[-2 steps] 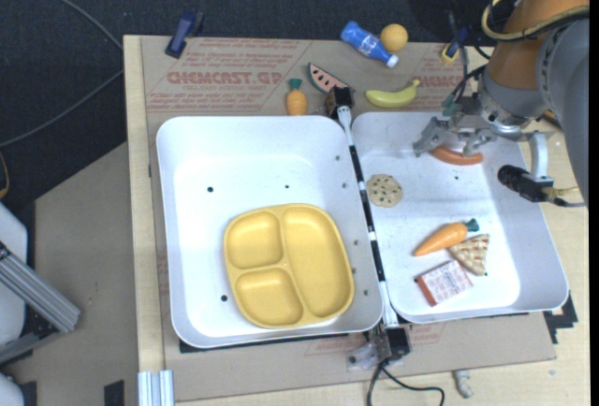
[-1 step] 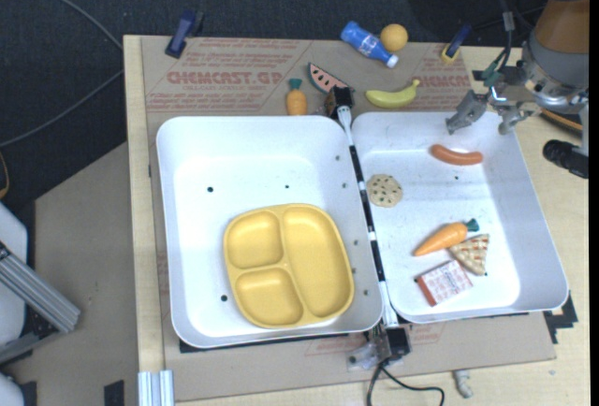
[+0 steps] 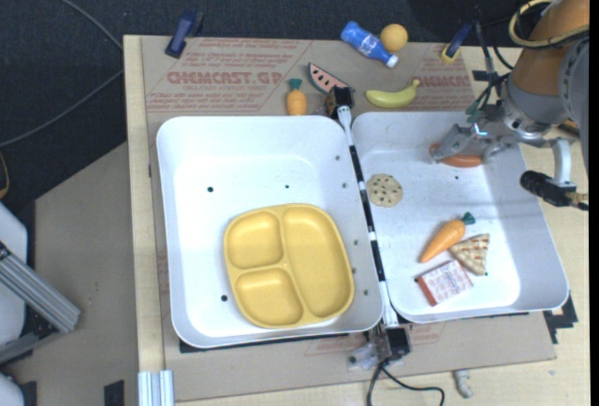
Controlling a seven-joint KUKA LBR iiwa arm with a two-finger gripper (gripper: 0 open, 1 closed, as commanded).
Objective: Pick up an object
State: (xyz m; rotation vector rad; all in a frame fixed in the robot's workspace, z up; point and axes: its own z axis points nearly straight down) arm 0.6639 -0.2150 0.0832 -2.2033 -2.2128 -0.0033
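Left bin point(image 3: 187, 161) carries yellow divided tray point(image 3: 287, 264). Right bin point(image 3: 533, 273) has carrot point(image 3: 442, 239), pizza slice point(image 3: 472, 253), red packet point(image 3: 444, 282), cookie point(image 3: 384, 190). Gripper point(image 3: 465, 147) at far side of right bin, above orange-red object point(image 3: 459, 160); finger state not possible to tell.

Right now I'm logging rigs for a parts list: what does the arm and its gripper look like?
The arm is grey metal with a rounded orange band above the wrist. Dark cables loop over its top and run down beside the wrist. A black cylindrical part sticks out to one side lower down. The gripper is small, grey and metallic.
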